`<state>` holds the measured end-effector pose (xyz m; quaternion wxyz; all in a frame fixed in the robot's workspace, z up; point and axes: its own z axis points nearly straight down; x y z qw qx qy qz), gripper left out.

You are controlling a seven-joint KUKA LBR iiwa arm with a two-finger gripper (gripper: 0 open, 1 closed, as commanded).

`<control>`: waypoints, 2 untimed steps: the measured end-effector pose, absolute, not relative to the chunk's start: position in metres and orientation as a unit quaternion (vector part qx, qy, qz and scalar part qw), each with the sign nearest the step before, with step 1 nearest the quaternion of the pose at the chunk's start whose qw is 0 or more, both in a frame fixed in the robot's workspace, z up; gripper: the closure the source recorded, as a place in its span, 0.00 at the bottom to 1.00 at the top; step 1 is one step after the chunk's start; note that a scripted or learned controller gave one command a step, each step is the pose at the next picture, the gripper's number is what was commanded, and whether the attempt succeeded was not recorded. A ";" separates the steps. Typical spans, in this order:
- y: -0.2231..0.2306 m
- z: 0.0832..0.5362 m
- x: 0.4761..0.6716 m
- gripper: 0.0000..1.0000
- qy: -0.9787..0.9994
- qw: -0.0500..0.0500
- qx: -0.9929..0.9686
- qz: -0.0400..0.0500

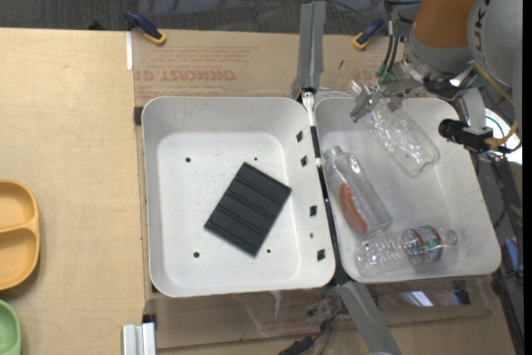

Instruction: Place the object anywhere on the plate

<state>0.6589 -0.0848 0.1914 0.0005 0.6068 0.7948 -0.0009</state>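
Reversed red print on the brown cardboard (218, 62) under the bins read mirror-wise as roughly "CHEMCAST GP", though the last letters were hard to make out. A grey letter "K" showed on the arm (490, 4) beside its orange band, at the far right of the scene.

The gripper (366, 106) hung over the far-left corner of the right bin (486, 249), and I could not tell how it was set. A clear ribbed plastic bottle (401, 135) lay tilted just beside it; whether the two touched was unclear. Nearer in that bin lay a second clear bottle (356, 191) with something orange inside, its cap end pointing toward the far side, close to the bin's left wall. A third clear bottle (407, 247), with a coloured label too small to read, lay crosswise along the near wall.

The left bin (154, 204) held a black ribbed rectangular slab (248, 208), turned diagonally near the middle, with bare white floor on all sides of it and well clear of every wall.

On the tan table (66, 112), at the left edge, sat an orange divided plate (17, 235), cut off by the frame, with a green dish (7, 332) just near of it. Wide bare table lay between the plate and the left bin.
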 end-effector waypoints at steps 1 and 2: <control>-0.107 0.246 0.593 1.00 0.884 0.000 0.468 0.000; -0.148 0.274 0.659 1.00 0.926 0.002 0.378 0.000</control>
